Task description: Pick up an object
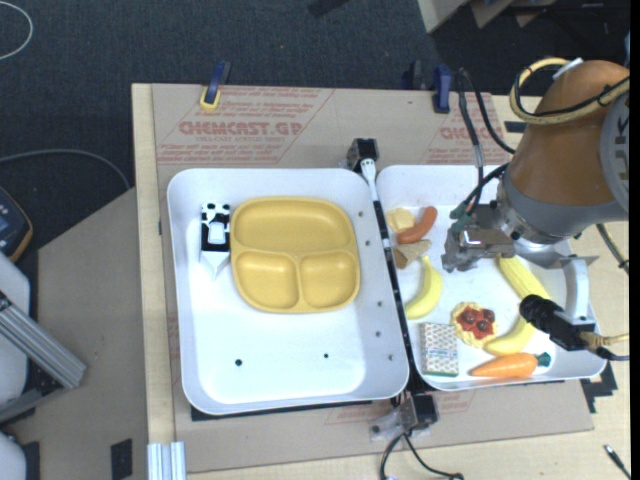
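My gripper point(465, 251) hangs low over the middle of the right bin point(590, 368), under the orange band of the arm. Nothing can be seen held in it. Just to its left lie a yellow banana point(428, 290), an orange-red sausage point(421, 222) and a small brown piece point(405, 257). In front of it are a small pizza toy with red topping point(473, 320), a speckled wafer point(439, 348) and an orange carrot point(505, 366). Another yellow banana point(518, 276) lies partly under the gripper's right side.
The left bin point(200, 368) holds a yellow divided plate point(296, 251) and a small black-and-white object point(215, 230) at its left. A black clip point(363, 152) sits at the far end of the ridge where the bins meet. Blue and yellow clamps grip the bench's far edge.
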`<state>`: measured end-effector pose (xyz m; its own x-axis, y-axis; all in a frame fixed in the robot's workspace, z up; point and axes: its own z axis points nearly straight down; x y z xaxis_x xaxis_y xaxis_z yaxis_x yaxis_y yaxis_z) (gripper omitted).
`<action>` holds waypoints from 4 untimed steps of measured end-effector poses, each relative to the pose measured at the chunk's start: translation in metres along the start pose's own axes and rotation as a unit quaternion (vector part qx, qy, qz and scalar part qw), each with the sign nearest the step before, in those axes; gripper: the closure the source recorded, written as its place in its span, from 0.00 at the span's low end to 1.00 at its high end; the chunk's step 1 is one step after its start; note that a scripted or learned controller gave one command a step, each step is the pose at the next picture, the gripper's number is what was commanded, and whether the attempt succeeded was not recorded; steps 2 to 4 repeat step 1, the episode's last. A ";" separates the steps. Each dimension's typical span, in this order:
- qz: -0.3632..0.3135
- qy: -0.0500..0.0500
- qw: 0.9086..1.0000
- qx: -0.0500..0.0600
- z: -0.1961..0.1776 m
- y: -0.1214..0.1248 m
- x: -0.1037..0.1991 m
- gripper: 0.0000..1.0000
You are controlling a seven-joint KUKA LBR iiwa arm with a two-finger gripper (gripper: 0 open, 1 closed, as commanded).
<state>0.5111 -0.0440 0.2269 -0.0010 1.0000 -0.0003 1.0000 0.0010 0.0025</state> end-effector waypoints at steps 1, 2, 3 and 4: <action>0.001 0.000 1.000 0.002 0.009 -0.004 -0.008 1.00; 0.001 0.000 1.000 0.002 0.009 -0.004 -0.008 1.00; 0.001 0.000 1.000 0.002 0.009 -0.004 -0.008 1.00; 0.001 0.000 1.000 0.002 0.009 -0.004 -0.008 1.00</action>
